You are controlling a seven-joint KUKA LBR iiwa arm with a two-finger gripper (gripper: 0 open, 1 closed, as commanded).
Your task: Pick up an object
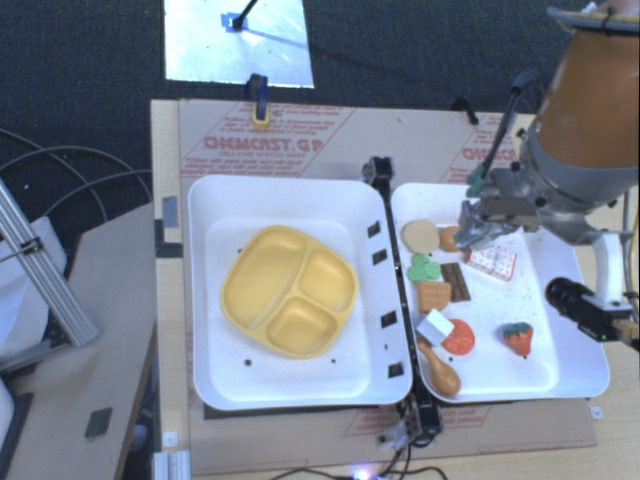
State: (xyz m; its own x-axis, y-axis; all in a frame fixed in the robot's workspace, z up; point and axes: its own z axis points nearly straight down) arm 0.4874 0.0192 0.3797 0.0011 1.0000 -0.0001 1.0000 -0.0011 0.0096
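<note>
One hand (478,230) hangs over the right bin (575,368); its opening cannot be told. Small toys crowd below it: tan disc (420,235), green piece (424,268), brown bar (456,281). Risk: closing on two items, or nudging them apart.

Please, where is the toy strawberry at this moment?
The toy strawberry lies in the right bin, near its front right corner, right of the tomato slice.
</note>
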